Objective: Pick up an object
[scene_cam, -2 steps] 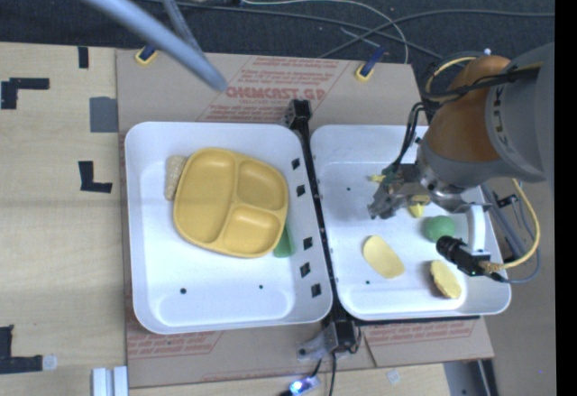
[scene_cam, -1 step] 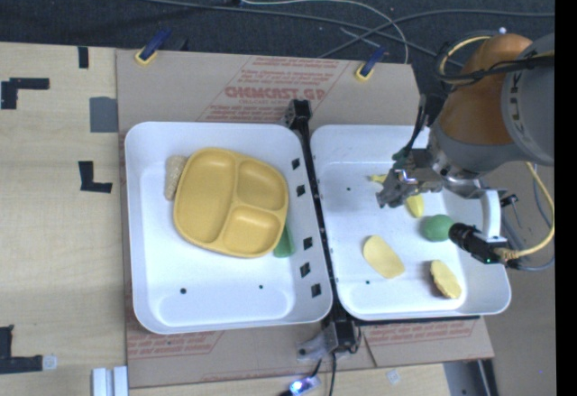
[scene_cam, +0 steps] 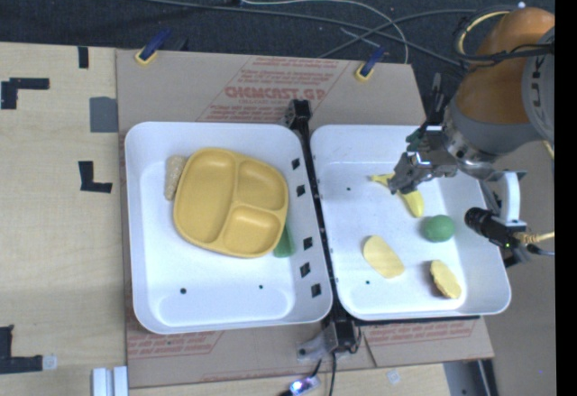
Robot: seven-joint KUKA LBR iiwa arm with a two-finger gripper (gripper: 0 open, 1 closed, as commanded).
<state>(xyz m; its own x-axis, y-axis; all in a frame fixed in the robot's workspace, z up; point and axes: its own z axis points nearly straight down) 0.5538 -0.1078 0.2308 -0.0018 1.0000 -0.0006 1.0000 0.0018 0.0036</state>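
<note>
One fixed camera sits high above the table (scene_cam: 54,232), looking down at a slant, far enough to frame both white bins (scene_cam: 144,295) and the table's far edge.

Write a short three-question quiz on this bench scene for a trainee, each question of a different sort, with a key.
1. True or false: the yellow divided plate lies in the right bin.
2. Multiple choice: which thing is nearest the hand? A. the green ball B. the small yellow piece under it C. the yellow piece at the near right corner
3. Fill in: the tan object lies against the plate's ____ edge in the camera view.

Key
1. False; it lies in the left bin.
2. B
3. left
</note>
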